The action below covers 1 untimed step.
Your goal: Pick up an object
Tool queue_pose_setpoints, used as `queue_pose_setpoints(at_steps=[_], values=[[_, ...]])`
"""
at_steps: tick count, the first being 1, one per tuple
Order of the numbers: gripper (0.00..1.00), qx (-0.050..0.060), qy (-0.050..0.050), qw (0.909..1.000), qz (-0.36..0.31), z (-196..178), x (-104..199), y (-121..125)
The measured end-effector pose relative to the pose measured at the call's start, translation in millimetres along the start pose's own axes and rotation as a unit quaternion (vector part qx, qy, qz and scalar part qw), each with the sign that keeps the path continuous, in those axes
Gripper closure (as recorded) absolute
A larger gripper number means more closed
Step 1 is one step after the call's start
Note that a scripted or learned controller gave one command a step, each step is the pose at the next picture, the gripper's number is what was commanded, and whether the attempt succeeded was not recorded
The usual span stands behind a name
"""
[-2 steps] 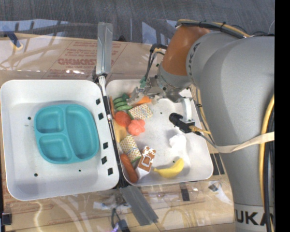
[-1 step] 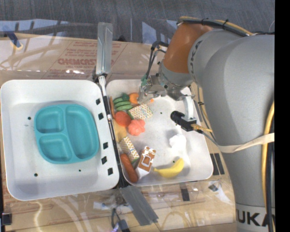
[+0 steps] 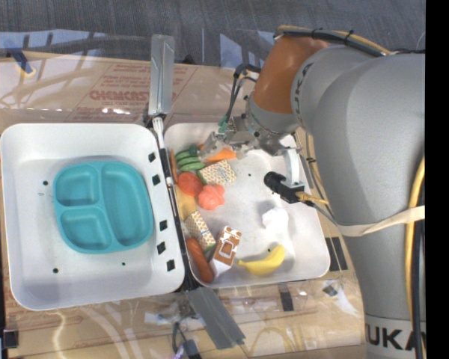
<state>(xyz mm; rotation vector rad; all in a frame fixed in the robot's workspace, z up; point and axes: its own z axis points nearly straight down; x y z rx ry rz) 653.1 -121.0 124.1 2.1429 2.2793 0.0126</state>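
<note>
My gripper (image 3: 226, 136) reaches into the far end of the right bin (image 3: 314, 238), low over the toy food there. Directly beneath it lies an orange carrot (image 3: 221, 155), with a green vegetable (image 3: 187, 159) to its left. A checkered cracker (image 3: 218, 173), a red tomato (image 3: 188, 183) and a pink-red round fruit (image 3: 212, 196) lie just in front. Whether the gripper touches the carrot cannot be made out.
Nearer the front of the right bin lie a second checkered piece (image 3: 202, 229), a red sausage (image 3: 197, 256), a brown-and-white box (image 3: 227, 247), a banana (image 3: 264, 262) and a white lump (image 3: 275, 217). The left bin (image 3: 22, 275) holds a teal divided plate (image 3: 103, 204).
</note>
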Motion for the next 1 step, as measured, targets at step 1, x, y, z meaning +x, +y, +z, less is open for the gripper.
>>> queue_pose_setpoints(at_steps=[1], values=[[0.00,0.002,-0.001,0.9940,0.109,25.7,-0.2,6.1]])
